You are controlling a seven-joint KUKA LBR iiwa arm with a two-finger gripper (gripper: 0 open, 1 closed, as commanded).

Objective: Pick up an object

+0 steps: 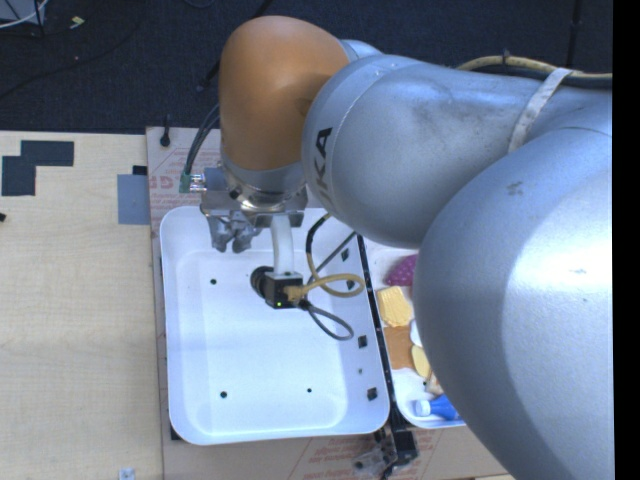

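Note:
My gripper (232, 234) hangs below the orange wrist band, over the far left part of the left white bin (200, 388). Nothing shows in the gripper. A small black unit with a yellow cable (276, 288) hangs from the wrist just right of it, above the bin floor. Loose objects lie in the right bin (412, 414), mostly hidden by the arm: a magenta piece (403, 268), a yellow piece (395, 306), an orange-tan piece (399, 346) and a blue piece (444, 409).
The big grey arm covers the right half of the view and most of the right bin. A pale wooden bench top (70, 318) lies left of the bins, with dark squares (130, 198) on it. A black divider edge (375, 338) separates the bins.

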